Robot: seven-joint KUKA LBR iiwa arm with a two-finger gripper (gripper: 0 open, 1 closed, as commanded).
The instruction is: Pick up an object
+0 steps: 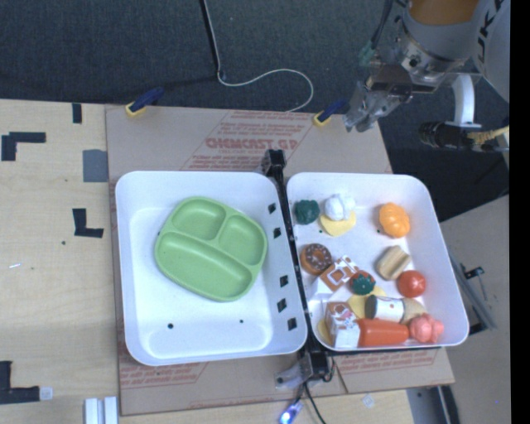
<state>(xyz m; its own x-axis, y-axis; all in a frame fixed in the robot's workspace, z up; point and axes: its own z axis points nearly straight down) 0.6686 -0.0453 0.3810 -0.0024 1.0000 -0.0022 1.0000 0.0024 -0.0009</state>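
Grey gripper (364, 112), finger state indeterminable at this angle, hangs beyond the far edge of the right bin (439, 224), well apart from the toy foods inside it, among them an orange fruit (394, 219), a doughnut (315, 258) and a red tomato (411, 283).

Even, bright light; soft shadows, slight blur.

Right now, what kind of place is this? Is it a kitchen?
Probably not a kitchen, more likely a robot lab. A robot arm hangs above a bench with two white bins, one holding a green tray, the other toy food like a donut.
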